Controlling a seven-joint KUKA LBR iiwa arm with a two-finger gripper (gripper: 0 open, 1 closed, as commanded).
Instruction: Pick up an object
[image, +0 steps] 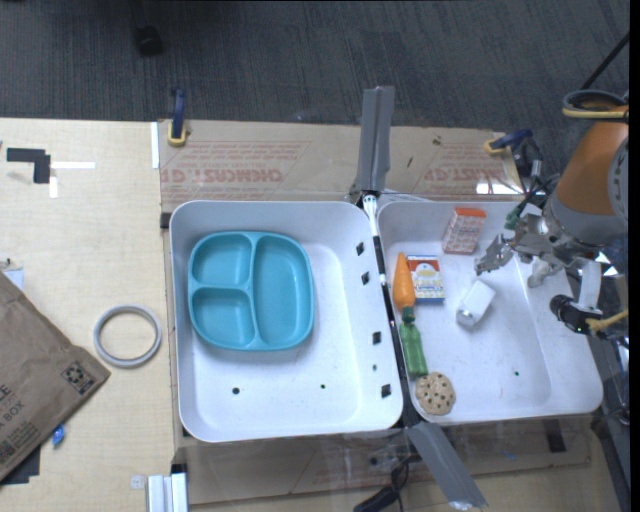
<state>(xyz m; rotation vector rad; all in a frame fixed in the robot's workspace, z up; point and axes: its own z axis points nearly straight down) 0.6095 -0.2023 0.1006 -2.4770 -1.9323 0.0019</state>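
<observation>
Approach step, judged: the gripper (522, 252) hung over the right bin's (530, 385) far right corner, nothing between its fingers; open or closed could not be told. 6 candidates lay in that bin: white block (476, 301) nearest, red box (463, 230), card (427, 279), carrot (402, 282), bottle (413, 345), cookie (435, 393). Next move needed descent onto 1. Arm cut off at right.

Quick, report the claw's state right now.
Claw: over the right bin's far right side, nothing visibly between its fingers; whether it is open or closed cannot be told.
</observation>
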